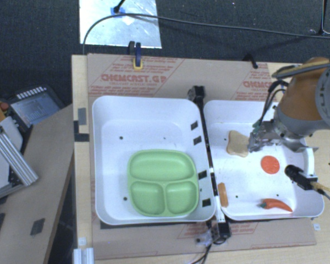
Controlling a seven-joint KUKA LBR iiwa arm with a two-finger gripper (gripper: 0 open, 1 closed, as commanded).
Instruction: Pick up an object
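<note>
Left bin (107,147): green divided plate (163,181) sits at about 5 o'clock of the bin floor, three compartments, nothing in them. Looks like stiff moulded plastic, light, but wide and flat (only the rim offers a bite, poor pick for a two-finger grip).

Right bin (297,208), going across: small orange sausage-like piece (223,194) lying along the left wall at 7 o'clock, almost touching the divider. Thin and rounded, probably rolls.

Tan bread-like slice (237,143) at 10 o'clock of the bin. Gripper (255,142) is right at its 3 o'clock edge, touching or just beside it; can't tell which. Can't tell the gripper's state either, the wrist hides it. Nothing visibly held.

My read: the slice is the target. Looks like a toy food piece, light, flat, likely somewhat slick. Best hold is across the short width at an edge, or pinch from above if it has any thickness. Risk: it slides along the smooth bin floor instead of lifting.

Red disc (270,164) at bin centre, just at 5 o'clock of the gripper. Flat (tomato-slice shape), hard to get under.

Orange-red pepper (275,204) at 5 o'clock near the front wall. Tapered, narrow; grip across the fat middle.
</note>
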